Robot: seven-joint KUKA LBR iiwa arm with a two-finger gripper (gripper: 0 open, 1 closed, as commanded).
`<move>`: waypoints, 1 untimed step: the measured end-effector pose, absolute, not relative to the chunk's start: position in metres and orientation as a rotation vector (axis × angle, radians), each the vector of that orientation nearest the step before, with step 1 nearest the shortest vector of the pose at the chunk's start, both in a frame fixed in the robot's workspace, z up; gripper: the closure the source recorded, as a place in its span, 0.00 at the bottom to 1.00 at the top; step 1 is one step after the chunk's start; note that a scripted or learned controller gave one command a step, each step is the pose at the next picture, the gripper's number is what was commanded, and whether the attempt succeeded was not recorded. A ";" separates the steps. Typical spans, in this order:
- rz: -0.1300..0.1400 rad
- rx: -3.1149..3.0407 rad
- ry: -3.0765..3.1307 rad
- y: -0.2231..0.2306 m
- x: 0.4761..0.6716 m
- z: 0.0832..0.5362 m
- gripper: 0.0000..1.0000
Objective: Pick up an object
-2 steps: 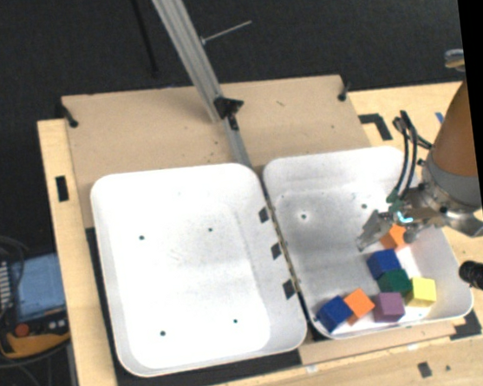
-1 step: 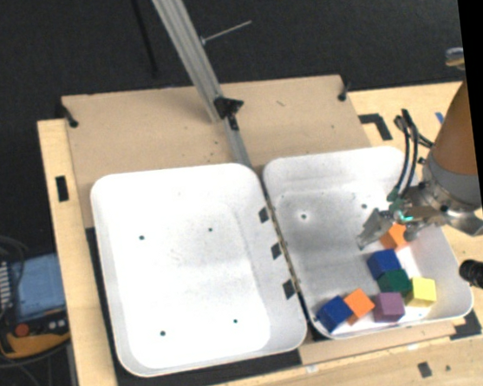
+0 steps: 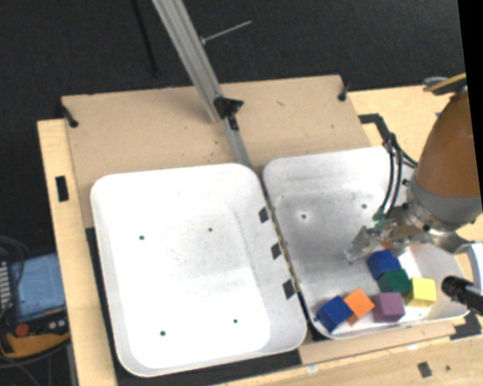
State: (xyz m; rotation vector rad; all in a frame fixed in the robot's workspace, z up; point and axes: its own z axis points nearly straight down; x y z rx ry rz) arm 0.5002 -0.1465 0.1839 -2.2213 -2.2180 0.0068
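At the far left you see a blue box-shaped device (image 3: 39, 287) with cables, partly cut off by the frame edge, beside the light wooden table (image 3: 70, 252). On the table, the left shallow white plastic bin (image 3: 117, 247) shows a bare floor with a few dark dots. A grey metal rail (image 3: 194, 54) slants down from the top to the seam between the two bins.

The right shallow white plastic bin (image 3: 311, 188) holds the objects, all bunched in its near right corner. Reading left to right along the near wall: a blue cube (image 3: 334, 312), an orange cube (image 3: 359, 303) touching it, a purple cube (image 3: 389, 306), and a yellow cube (image 3: 423, 289). Just behind these sit a green cube (image 3: 396, 281) and, above it, a second blue block (image 3: 382, 263).

The gripper (image 3: 376, 239) hangs low directly over the second blue block. The fingers are small and blurred against the bin floor, so you cannot tell their state, nor whether they touch the block. The grey arm with orange band (image 3: 447, 162) is cut off at the right.
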 end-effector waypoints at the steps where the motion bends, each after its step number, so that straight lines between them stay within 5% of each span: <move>1: 0.004 -2.224 -2.220 -0.155 0.498 0.140 0.00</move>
